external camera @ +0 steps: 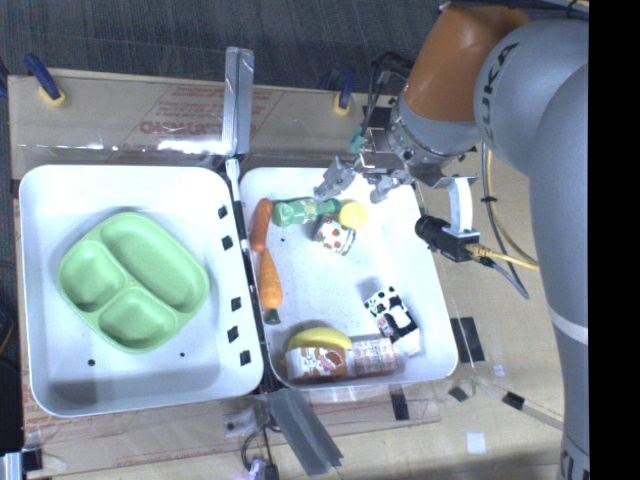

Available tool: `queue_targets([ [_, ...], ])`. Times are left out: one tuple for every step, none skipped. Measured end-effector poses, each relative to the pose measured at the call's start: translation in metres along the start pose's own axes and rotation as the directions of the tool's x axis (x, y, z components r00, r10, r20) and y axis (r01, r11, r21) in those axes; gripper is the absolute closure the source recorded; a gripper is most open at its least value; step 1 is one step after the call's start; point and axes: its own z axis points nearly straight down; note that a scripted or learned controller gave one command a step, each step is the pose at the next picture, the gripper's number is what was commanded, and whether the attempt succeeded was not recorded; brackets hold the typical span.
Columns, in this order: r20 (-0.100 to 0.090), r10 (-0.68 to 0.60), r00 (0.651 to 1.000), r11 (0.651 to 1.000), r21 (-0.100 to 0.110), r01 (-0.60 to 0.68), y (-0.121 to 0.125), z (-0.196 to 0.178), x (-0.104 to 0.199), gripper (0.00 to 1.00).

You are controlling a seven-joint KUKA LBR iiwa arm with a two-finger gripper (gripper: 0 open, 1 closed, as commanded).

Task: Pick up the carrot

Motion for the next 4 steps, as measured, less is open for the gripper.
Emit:
queue_targets([
  [0.0, -0.345, 0.939, 0.939, -0.001, 0.345, -0.055, 0.066, 0.034, 0.0],
  [0.0, -0.467, 0.884, 0.884, -0.001, 0.467, -0.094, 0.129, 0.004, 0.0],
  [-0.002, -0.231, 0.973, 0.973, 0.001, 0.231, -0.105, 0.166, 0.006, 0.0],
  [-0.001, -0.236, 0.972, 0.972, 0.001, 0.236, -0.104, 0.157, 0.006, 1.0],
])
